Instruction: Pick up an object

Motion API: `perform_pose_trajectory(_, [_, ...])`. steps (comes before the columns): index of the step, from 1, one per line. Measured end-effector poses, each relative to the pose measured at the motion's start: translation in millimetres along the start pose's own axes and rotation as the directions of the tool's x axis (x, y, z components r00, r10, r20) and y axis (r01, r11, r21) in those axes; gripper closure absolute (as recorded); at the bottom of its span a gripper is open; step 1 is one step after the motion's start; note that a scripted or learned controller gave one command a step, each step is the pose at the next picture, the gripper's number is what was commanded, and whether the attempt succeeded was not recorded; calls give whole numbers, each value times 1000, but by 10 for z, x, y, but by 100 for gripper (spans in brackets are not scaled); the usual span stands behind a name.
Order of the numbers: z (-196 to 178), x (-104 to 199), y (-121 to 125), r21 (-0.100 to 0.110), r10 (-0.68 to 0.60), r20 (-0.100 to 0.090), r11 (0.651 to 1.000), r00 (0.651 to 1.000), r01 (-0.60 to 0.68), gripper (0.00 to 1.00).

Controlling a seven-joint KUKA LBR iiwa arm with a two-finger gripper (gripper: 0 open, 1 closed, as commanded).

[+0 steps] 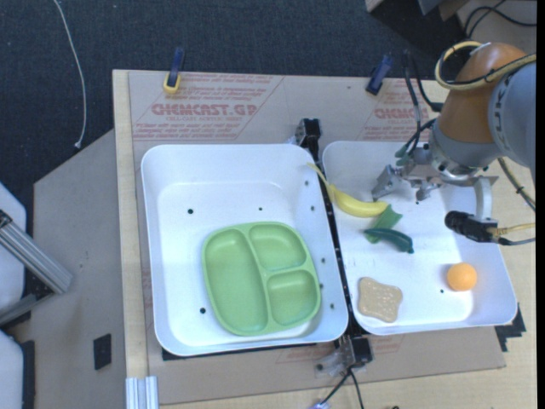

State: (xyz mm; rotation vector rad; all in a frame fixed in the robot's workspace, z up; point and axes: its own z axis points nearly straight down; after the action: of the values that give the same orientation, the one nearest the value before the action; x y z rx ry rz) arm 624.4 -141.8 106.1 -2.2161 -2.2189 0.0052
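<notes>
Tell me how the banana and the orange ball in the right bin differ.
The banana is long, curved and yellow; the orange ball is round and orange. The banana lies at the bin's left side, its stem running up along the wall, and its right end is close under the gripper; the orange ball sits well apart toward the right edge. The banana has the green piece right beside it; the orange ball has nothing close by. Both rest on the right bin.

In the right bin lie a curved yellow banana (356, 201), a green piece (390, 235), perhaps a pepper, a tan slice (379, 299) and an orange ball (461, 277).
</notes>
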Motion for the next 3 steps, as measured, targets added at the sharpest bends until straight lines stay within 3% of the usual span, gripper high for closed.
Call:
perform_pose_trajectory(1, [-144,-5,15,-7,1,2,1000,1000,-1,100])
perform_pose_trajectory(3, [-1085,-118,100,-14,0,5,1000,1000,0,100])
